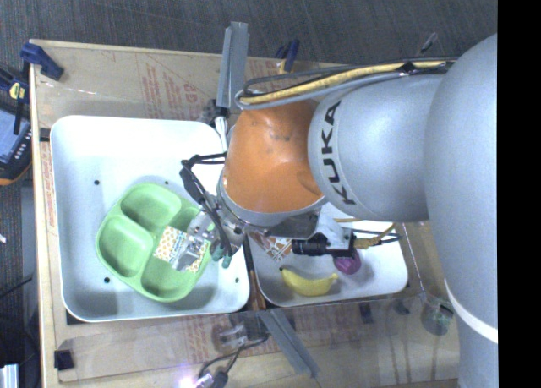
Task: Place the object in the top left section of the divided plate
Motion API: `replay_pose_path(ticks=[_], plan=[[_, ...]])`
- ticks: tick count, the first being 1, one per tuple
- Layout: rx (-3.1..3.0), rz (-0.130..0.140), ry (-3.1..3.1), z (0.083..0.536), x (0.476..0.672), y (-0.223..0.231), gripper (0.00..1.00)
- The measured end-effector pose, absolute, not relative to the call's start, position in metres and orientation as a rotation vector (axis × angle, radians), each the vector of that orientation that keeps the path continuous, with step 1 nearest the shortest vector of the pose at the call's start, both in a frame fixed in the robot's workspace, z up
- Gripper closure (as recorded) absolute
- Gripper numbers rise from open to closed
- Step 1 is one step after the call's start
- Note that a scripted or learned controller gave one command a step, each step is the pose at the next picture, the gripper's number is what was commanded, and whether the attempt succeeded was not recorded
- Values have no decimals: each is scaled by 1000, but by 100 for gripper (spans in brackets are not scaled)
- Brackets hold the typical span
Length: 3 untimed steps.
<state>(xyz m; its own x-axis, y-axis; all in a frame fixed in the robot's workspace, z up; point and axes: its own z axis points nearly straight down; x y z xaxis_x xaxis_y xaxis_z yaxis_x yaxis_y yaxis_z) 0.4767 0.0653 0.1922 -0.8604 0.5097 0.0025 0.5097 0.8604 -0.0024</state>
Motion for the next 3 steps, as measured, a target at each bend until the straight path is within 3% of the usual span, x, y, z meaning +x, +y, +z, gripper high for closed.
replay_pose_path(ticks=[1, 2, 3], plan=[[-830, 2, -3027, 192, 477, 65, 0], [-821, 3, -3031, 202, 478, 66, 100], [-821, 3, -3031, 202, 478, 66, 0]])
